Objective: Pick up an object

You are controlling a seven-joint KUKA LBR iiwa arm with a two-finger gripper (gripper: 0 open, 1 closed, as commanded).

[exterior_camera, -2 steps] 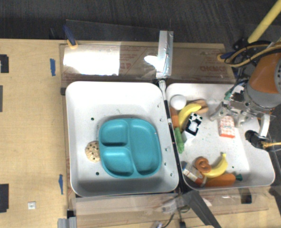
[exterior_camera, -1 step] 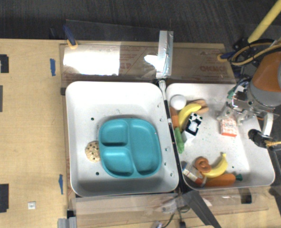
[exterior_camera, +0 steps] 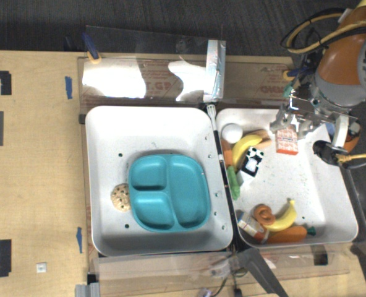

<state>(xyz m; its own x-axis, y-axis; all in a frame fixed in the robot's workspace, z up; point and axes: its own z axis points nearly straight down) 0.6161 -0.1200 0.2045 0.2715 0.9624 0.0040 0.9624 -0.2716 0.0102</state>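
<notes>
My gripper [exterior_camera: 292,126] hangs over the far part of the right bin [exterior_camera: 331,190], below the arm's orange band. A small red and white carton [exterior_camera: 286,143] sits with its top end between the fingers, and the gripper is shut on it. Left of the carton lie a white ball [exterior_camera: 232,132], a yellow banana [exterior_camera: 245,146] and a black and white cube [exterior_camera: 252,162]. A green piece [exterior_camera: 234,181] lies along the bin's left wall. A second banana [exterior_camera: 283,216], a brown coiled pastry [exterior_camera: 263,215] and an orange carrot [exterior_camera: 288,232] lie at the near edge.
The left bin [exterior_camera: 109,135] holds a teal divided plate [exterior_camera: 168,192] with a cookie [exterior_camera: 120,197] at its left side. A clear panel [exterior_camera: 215,70] stands behind the bins. Cables [exterior_camera: 306,33] loop at the arm's top.
</notes>
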